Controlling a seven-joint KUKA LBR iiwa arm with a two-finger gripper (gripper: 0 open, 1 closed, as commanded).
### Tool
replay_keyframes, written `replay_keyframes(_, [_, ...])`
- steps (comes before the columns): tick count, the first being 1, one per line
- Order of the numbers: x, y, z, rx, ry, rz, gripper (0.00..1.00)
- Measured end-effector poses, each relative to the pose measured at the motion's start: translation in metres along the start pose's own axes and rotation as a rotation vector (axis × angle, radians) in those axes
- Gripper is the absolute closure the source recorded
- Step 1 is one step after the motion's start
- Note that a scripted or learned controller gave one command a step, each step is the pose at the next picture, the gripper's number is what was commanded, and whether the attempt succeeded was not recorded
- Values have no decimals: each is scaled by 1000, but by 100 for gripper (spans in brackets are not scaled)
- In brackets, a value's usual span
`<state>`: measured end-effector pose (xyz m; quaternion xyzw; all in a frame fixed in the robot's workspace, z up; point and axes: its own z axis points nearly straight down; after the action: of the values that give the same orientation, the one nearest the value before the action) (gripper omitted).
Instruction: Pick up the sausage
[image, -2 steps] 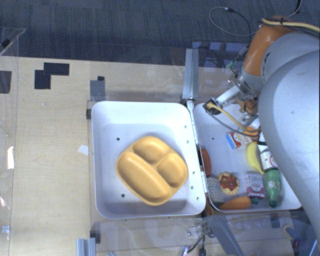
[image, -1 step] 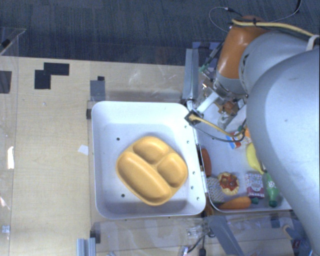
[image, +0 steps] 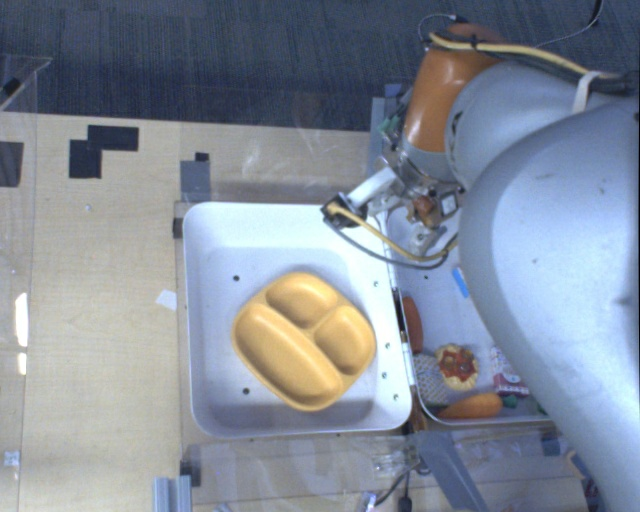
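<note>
Your arm (image: 560, 250) comes in from the right, its broad grey body covering much of that side of the view. The orange band (image: 445, 95) sits at the far end of it, and below the band the wrist points down and leftward. You can make out the gripper (image: 420, 215) under the wrist, with a yellow cable looping round it

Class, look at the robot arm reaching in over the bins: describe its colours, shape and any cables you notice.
The arm is bulky, rounded and smooth grey. Above the wrist sits an orange band. A yellowish cable runs along its top, and thin dark and yellow cables loop below the wrist. The gripper is a small cluster of metal parts.
</note>
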<state>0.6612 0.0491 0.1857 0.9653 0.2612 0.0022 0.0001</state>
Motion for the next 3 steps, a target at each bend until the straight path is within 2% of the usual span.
replay_keyframes(1, [-23,7,-51,0,1,-4,0])
replay_keyframes(2, [4,-11,-86,0,1,-47,0])
replay_keyframes(3, [29,-48,-26,2,-2,-138,0])
